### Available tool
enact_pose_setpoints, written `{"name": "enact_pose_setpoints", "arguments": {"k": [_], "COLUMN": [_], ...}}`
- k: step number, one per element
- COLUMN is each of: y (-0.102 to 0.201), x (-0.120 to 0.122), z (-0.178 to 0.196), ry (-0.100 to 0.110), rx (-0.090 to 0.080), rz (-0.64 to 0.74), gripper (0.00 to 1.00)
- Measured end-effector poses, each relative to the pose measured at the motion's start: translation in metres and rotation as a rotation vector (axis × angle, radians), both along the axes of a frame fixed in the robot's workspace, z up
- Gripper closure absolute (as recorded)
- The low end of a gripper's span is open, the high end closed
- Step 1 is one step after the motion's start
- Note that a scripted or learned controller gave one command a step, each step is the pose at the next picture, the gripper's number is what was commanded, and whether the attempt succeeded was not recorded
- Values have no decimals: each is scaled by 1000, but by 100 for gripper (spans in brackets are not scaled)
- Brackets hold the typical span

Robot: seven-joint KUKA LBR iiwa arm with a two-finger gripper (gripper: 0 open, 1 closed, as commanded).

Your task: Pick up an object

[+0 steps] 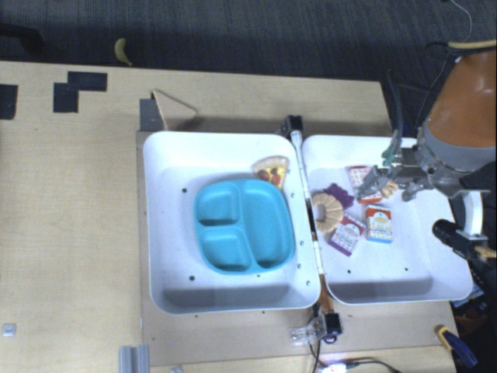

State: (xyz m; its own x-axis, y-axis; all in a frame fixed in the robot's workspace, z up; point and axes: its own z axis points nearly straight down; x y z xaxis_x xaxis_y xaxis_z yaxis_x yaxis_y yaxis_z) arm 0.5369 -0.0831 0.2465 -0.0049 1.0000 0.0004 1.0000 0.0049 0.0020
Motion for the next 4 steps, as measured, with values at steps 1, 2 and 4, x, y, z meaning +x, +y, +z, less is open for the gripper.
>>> {"name": "enact_pose_setpoints", "arguments": {"k": [1,2,4], "y": [-13,-14,-13], "x": [79,81,82], "z": [-147,-135,-124], "ry": [-9,-15,-19], "rx": [-1,-4,-4], "rz": [0,1,2], "gripper": [0,100,100]}}
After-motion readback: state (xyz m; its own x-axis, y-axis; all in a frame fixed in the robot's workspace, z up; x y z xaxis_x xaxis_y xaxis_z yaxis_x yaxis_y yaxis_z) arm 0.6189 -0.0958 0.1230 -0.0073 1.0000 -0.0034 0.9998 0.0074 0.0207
